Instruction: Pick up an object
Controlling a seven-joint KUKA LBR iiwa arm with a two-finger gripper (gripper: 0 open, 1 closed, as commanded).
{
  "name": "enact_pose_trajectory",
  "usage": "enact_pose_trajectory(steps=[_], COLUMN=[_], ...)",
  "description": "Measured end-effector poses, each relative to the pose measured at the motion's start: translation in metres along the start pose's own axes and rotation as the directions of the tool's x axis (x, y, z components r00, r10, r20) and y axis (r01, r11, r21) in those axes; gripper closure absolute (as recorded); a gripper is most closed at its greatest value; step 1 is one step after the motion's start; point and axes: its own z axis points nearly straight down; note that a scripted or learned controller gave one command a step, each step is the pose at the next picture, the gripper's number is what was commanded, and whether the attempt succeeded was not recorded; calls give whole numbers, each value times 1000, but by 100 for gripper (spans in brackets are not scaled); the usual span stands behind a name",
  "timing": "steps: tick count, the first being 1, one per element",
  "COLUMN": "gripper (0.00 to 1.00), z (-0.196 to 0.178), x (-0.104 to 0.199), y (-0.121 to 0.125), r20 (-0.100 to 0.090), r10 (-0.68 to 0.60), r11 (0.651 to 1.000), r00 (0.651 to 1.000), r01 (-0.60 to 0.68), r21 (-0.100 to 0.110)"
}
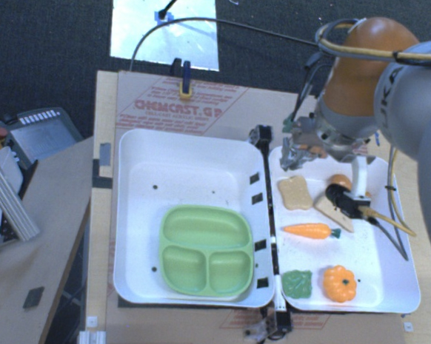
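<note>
Gripper [297, 153] hangs at the far end of the right bin [396, 282]; we cannot tell its opening. Just nearer than the gripper we see a toast slice [296, 192], then a carrot [309, 230], then a pumpkin [339, 283].

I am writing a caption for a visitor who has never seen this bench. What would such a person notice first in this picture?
The eye goes first to the big grey arm with its orange band, reaching in from the right, its claw low over the far end of the right bin. Next comes the green divided plate in the left bin. Then the bright toy food: a carrot, a small pumpkin and a bread slice.
</note>
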Motion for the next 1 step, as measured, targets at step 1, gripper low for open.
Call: enact_pose_trajectory(steps=[1], gripper=[100], z=[-6], x=[53], y=[-6], r20=[0], r10=[0], r11=[1000], r00=[1000], r01=[0], r21=[0])
